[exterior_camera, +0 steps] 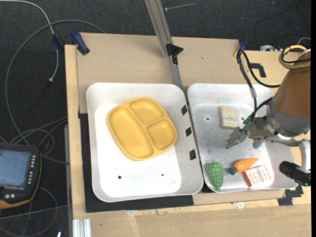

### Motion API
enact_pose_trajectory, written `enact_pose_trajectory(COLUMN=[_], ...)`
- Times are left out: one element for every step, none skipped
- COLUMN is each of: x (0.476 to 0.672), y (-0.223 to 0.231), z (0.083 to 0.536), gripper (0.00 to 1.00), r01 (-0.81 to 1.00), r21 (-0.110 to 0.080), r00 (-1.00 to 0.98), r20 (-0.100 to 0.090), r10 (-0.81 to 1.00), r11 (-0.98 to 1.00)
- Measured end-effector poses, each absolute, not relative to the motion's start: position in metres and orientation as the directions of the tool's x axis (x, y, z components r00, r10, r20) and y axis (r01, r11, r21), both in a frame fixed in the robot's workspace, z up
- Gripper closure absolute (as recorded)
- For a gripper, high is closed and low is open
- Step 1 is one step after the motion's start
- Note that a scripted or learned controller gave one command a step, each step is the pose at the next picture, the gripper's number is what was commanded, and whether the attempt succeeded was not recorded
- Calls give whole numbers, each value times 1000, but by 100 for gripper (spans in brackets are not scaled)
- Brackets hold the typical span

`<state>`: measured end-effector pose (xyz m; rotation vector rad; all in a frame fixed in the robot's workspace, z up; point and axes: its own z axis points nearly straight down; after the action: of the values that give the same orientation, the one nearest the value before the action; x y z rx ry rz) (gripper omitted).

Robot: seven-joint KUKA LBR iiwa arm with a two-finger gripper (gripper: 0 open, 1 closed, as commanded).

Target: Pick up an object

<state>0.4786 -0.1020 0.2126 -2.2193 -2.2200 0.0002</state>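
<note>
Since pincer [238, 137] hangs spread and empty in right bin [197, 132], nearest target is carrot [245, 164] at its 5 o'clock (just beside red box [257, 175]). Likely light, smooth, rounded; grab across thick middle.

Bench [148, 58]: bare tan board. Two shallow white bins sit on it side by side, edges touching. Right bin [207, 102] lies directly beneath the gripper [245, 136]; left bin [98, 132] lies well to the gripper's far side, away from the arm. A black mat [138, 201] shows under the bins' near edges.
</note>
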Motion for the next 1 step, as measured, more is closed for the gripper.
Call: enact_pose_trajectory(x=[479], y=[-102], z=[213], gripper=[0], r01=[1000], r21=[-1], r00=[0], r20=[1], r10=[1000], r11=[0])
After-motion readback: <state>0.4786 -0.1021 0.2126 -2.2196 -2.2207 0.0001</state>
